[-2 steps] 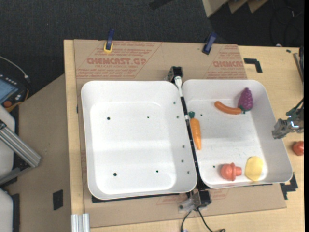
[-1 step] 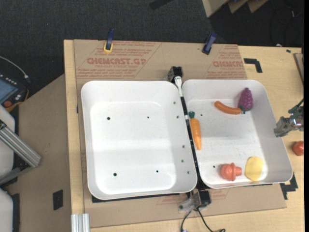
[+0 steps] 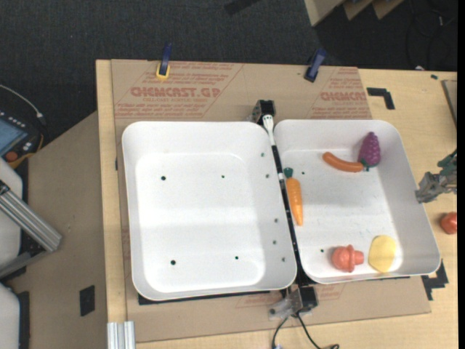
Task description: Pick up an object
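Observation:
The right bin (image 3: pixel 407 217) holds several toy foods. An orange carrot (image 3: pixel 294 200) lies along its left wall. A curved orange-red pepper (image 3: pixel 342 163) rests at the back beside a purple bunch of grapes (image 3: pixel 370 149). At the front sit a red piece (image 3: pixel 346 257) and a yellow lemon (image 3: pixel 383 253). My gripper (image 3: pixel 434 185) shows as a grey shape at the view's right edge, just outside the right bin's right rim and level with the bin's middle. Nothing is seen in it.
The left bin (image 3: pixel 145 195) lies beside the right one, the two rims meeting at the centre. A small orange-red patch (image 3: pixel 449 224) sits at the right edge below the gripper. Blue clamps (image 3: pixel 314 65) hold the cardboard base at the back.

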Tool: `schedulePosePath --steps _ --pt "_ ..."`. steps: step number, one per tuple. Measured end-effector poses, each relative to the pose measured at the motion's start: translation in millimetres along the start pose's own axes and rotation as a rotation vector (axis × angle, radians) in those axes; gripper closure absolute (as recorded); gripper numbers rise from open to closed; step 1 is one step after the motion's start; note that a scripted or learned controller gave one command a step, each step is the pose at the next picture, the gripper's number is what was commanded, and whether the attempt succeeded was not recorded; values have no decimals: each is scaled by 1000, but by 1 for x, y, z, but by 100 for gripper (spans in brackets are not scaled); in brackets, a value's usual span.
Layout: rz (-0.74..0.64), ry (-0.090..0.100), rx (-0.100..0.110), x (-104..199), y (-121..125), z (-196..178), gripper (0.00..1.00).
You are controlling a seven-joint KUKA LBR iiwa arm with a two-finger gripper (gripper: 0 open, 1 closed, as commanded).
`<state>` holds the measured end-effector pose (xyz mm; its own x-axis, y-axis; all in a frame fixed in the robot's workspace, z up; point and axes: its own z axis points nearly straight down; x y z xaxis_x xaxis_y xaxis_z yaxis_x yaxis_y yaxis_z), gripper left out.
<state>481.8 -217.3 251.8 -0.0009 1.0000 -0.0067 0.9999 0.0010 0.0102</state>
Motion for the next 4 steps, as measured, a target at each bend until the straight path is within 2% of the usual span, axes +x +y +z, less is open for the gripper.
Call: schedulePosePath --steps 4 --pt "0 -8 -12 -2 3 -41 100"
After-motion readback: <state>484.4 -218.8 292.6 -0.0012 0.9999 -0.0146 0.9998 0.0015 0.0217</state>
